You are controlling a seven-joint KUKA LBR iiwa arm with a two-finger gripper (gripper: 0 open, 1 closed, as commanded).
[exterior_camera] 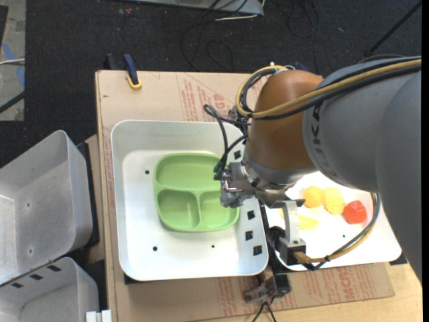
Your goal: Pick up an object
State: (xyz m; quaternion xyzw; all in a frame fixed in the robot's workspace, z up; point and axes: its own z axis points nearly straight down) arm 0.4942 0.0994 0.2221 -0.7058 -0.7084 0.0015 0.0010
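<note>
A light green divided plate (188, 193) lies in the left white bin (134, 200). My gripper (229, 188) hangs at the plate's right edge, mostly hidden under the arm's orange band (285, 123) and grey wrist. The right bin (365, 247) holds a yellow round piece (313, 195), a yellow ridged piece (333, 200), a small pale yellow piece (307, 221) and a red object (356, 212). Nothing shows as held in the gripper.
The arm's bulk covers most of the right bin and the wall between the bins. Cables loop around the wrist. Grey plastic tubs (40, 193) stand off the bench at the left. A clamp (133, 72) sits at the bench's far left corner.
</note>
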